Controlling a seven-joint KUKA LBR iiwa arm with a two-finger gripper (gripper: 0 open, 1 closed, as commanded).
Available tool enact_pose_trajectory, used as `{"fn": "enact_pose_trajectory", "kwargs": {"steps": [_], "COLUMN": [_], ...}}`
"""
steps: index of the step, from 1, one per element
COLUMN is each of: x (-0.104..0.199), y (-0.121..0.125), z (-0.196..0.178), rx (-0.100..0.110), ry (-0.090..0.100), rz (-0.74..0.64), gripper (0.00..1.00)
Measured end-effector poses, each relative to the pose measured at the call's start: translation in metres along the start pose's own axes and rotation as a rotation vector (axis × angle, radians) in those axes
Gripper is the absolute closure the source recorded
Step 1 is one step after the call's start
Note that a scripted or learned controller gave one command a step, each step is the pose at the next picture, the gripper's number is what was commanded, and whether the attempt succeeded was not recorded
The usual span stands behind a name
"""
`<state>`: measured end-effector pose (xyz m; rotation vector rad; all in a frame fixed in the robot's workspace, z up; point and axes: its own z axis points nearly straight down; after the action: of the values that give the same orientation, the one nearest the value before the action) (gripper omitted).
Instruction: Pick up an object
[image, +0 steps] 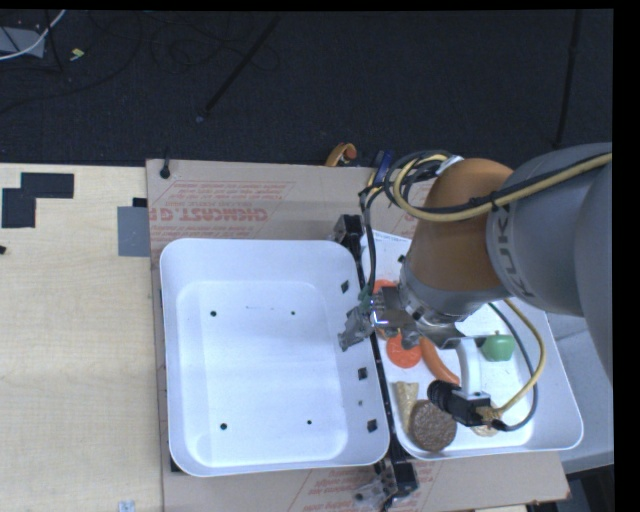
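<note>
Carrot (440, 364), lying in the right bin (560, 420) under the end effector (392, 330), looks stiff, light and smooth, so you'd best grip it mid-length, though you can't tell the end effector's state.

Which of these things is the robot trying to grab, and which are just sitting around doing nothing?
For the job:
- end effector, near the strip between the bins
- right bin and its pieces: orange piece, green ball, brown round piece, tan wedge

Just lying about:
- left bin
- cardboard sheet under the bins
- wooden bench
</note>
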<state>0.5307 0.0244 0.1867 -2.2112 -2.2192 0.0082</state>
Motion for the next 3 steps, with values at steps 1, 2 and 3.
{"fn": "enact_pose_trajectory", "kwargs": {"steps": [1, 2, 3], "x": [-0.003, -0.071, -0.035], "y": [0.003, 0.023, 0.064], "z": [-0.01, -0.056, -0.04], "rx": [-0.002, -0.012, -0.008], "ry": [-0.001, -0.005, -0.002], "rz": [0.007, 0.009, 0.0], "gripper": [1.0, 1.0, 1.0]}}
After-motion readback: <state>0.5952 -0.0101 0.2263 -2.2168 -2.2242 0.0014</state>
